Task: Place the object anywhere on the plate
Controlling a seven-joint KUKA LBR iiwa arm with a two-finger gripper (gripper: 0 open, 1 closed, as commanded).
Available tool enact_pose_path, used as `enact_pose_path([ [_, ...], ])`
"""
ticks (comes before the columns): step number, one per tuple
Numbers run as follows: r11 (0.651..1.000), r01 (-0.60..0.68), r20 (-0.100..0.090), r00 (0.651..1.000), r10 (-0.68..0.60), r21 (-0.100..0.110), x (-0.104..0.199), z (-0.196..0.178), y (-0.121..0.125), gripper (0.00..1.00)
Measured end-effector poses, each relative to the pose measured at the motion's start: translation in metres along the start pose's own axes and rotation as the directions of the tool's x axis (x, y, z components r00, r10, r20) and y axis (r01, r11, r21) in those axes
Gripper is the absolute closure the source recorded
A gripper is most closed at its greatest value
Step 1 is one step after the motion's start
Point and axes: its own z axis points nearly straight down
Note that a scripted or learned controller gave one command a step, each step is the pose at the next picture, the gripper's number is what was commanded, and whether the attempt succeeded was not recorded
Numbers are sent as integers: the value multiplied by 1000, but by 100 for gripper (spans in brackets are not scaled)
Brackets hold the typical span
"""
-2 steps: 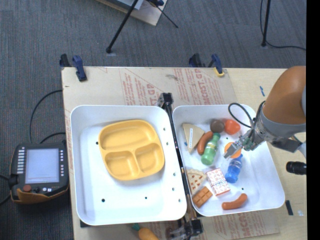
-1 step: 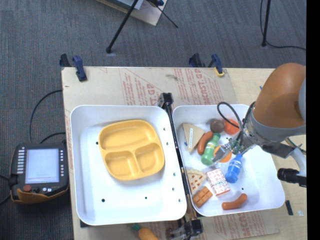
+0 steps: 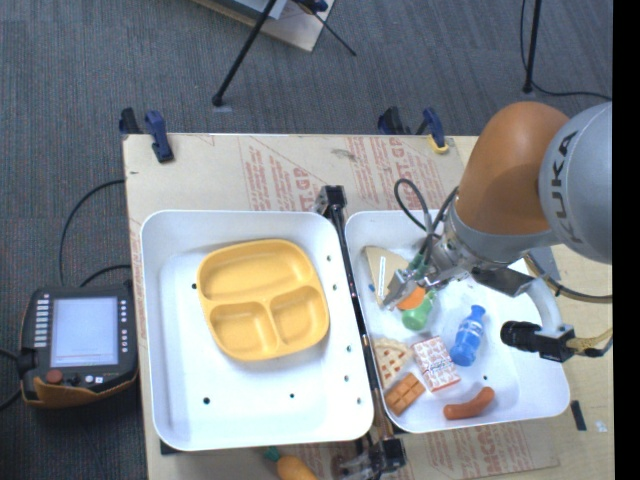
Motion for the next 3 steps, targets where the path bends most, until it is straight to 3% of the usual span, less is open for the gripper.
enact_pose_path([
  [1,999,45,2,999,-45,-1,59,-29,25,100],
  [2,1000,-14,0,1000,14,6,111,20,92,100],
  [3,1000,-13,2,1000,13,2,110,17,93,0],
])
